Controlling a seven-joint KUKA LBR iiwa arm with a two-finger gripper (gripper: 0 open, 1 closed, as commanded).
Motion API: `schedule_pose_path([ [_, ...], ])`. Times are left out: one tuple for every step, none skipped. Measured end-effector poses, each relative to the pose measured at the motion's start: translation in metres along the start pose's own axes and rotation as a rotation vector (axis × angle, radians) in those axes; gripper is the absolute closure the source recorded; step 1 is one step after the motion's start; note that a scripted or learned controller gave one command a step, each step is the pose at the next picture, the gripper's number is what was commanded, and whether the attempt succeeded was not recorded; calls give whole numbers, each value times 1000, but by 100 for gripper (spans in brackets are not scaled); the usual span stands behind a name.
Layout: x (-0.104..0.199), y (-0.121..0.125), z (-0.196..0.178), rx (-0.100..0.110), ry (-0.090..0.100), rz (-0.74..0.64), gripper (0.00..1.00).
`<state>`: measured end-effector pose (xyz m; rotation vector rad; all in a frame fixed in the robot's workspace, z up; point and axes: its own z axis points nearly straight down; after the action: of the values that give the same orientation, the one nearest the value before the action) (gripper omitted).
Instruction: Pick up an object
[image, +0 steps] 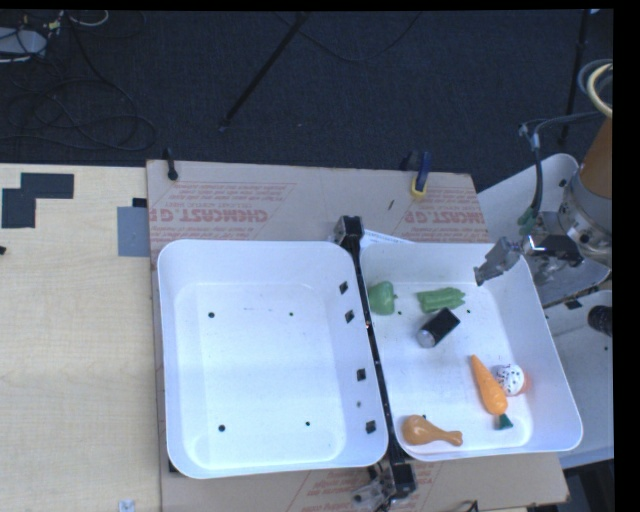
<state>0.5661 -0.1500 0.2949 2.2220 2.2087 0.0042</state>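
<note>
The right bin (540, 330) holds several small objects: a green block (381, 297), a green pepper-like piece (441, 298), a black cylinder (437, 328), an orange carrot (488, 386), a white spotted ball (510, 379) and a yellow-orange drumstick shape (430, 432). My gripper (497, 262) hangs at the bin's upper right edge, above and to the right of the green pepper piece. No object sits between its fingers. The arm's wrist with its orange band is at the far right.
The left bin (180, 300) lies beside the right one, split from it by a black divider (362, 330). Both rest on cardboard (250, 205) clamped to a wooden bench. A white surface (590, 340) lies right of the bins.
</note>
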Motion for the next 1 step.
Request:
schedule_pose_path([
  [40, 69, -70, -1, 3, -12, 0],
])
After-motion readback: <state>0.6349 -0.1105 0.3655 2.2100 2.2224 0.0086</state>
